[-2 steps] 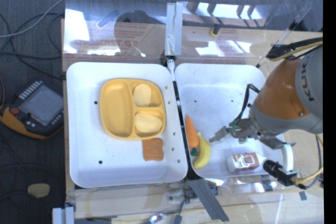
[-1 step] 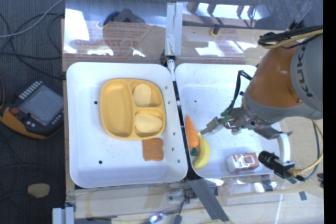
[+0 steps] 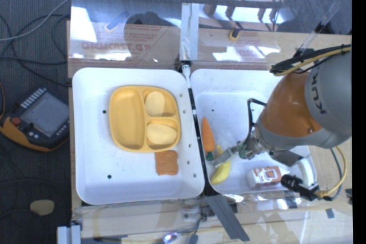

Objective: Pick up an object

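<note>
at the near edge of the right bin (image 3: pixel 229 94) a small white carton with a red label (image 3: pixel 265 176) lies on its side, just right of a yellow banana (image 3: pixel 221 172) that rests against the bin's front left corner. just above the banana the gripper (image 3: pixel 224 155) is low over the bin floor, pointing left, its tip close to both the banana and an orange carrot (image 3: pixel 207 134) that lies lengthwise along the bin's left wall; how far its fingers are spread cannot be told, and nothing can be seen held between them. behind the gripper the arm (image 3: pixel 309 106) crosses the right half of this bin, its orange band and grey body covering that side. in the left bin (image 3: pixel 91 123) a brown, roughly square piece of toast (image 3: pixel 167 163) sits on the floor nearest the front, touching or just below a yellow divided tray (image 3: pixel 144 118). the tray's two right compartments each hold a pale round bun (image 3: pixel 154 103), one behind the other, while its long left compartment faces the bin's left side. farther back, beyond both bins, clear plastic panels (image 3: pixel 131 37) stand along the bench, and a handheld control pad (image 3: pixel 35 119) lies on the dark floor to the left.
</note>
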Robot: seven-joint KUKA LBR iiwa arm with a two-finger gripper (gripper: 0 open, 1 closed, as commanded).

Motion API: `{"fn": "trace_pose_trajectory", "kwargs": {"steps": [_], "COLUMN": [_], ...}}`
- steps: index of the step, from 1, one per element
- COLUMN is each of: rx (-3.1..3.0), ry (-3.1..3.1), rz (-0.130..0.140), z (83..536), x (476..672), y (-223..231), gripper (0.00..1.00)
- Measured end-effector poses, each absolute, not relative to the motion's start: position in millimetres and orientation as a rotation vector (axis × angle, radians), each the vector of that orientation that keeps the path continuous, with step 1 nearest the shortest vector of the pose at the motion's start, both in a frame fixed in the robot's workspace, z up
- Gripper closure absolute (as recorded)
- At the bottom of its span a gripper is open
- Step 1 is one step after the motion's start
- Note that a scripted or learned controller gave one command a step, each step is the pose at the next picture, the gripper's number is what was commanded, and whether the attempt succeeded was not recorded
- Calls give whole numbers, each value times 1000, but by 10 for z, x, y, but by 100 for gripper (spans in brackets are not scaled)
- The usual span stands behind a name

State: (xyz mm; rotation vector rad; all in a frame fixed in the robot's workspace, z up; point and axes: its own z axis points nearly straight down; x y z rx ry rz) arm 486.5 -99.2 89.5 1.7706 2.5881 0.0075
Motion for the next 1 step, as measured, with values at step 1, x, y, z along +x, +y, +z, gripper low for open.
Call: {"fn": "trace_pose_trajectory", "kwargs": {"steps": [1], "rx": [1770], "ry": [2586], "rz": [14], "z": [996], "x": [4884], "y": [-981], "gripper": [100]}}
